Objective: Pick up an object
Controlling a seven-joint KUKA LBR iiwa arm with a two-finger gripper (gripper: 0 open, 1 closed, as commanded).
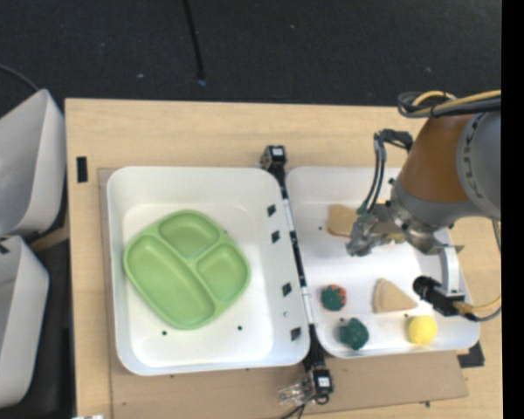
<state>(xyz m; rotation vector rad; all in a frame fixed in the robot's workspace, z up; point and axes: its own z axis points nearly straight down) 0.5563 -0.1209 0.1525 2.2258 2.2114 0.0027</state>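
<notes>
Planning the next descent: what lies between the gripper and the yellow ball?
In the camera view, the tan wedge lies between the gripper and the yellow ball.

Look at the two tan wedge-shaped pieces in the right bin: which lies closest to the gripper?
The upper tan wedge, just left of the gripper. The other tan wedge lies lower, near the yellow ball.

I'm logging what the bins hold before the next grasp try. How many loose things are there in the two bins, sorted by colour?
Green: 3 — divided plate in the left bin, two small pieces in the right bin (one has a red spot)
Tan: 2 — wedge, piece beside the pincer
Yellow: 1 — ball
Total: 6
</notes>
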